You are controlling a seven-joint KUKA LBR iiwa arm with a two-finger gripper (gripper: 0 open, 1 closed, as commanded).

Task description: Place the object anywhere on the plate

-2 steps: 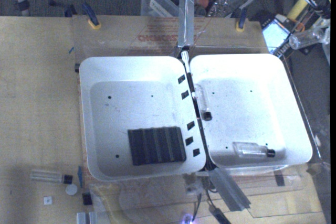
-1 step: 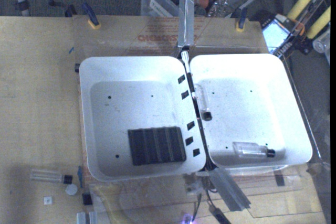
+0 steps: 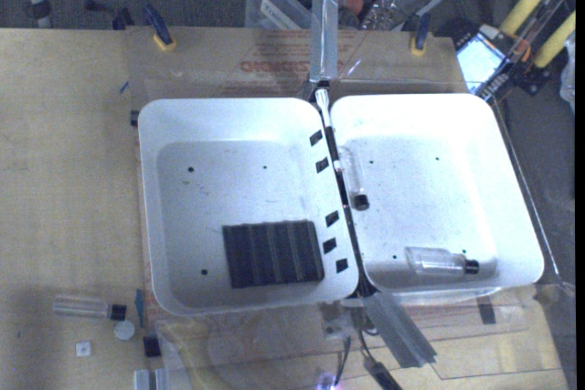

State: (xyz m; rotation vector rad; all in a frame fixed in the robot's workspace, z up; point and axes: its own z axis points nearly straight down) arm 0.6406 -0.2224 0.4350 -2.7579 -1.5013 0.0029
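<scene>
A dark ribbed plate (image 3: pixel 272 253) is seen in the left bin (image 3: pixel 155 196). Two clear tubes (image 3: pixel 441 261) are lodged in the right bin (image 3: pixel 512 196); placement is judged not begun. Pincer state cannot be told.

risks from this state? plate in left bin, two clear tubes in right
1. The clear tube lies close to the right bin's front wall, leaving little finger room, and it may roll away.
2. The other tube lies along the divider side, probably awkward to straddle.
3. The dark ridged plate sits in the left bin, so any carry crosses both rims; a weak grip on clear plastic could slip.
</scene>
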